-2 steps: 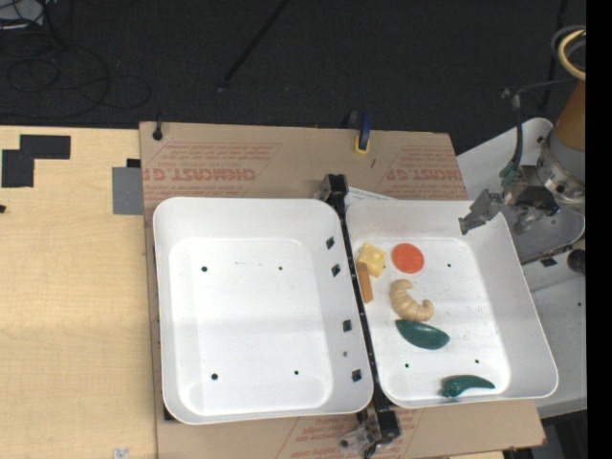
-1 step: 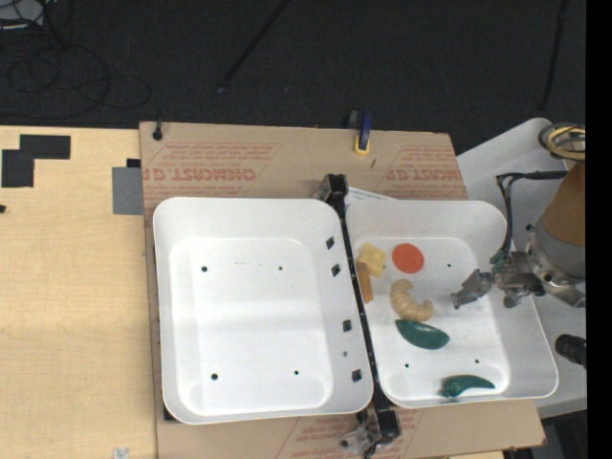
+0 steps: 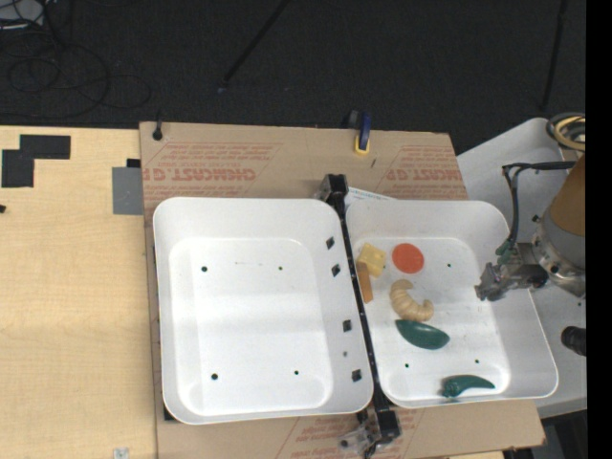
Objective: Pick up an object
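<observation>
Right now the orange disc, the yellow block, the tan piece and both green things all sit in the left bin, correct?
Wrong bin. The camera view shows the orange disc, yellow block, tan piece and both green things in the right bin, not the left.

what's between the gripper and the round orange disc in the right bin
In the camera view, only bare white bin floor lies between the gripper and the round orange disc; the curved tan piece sits below that line.

Glossy white plastic bins (image 3: pixel 249 390) on matt brown cardboard (image 3: pixel 239 165).
</observation>
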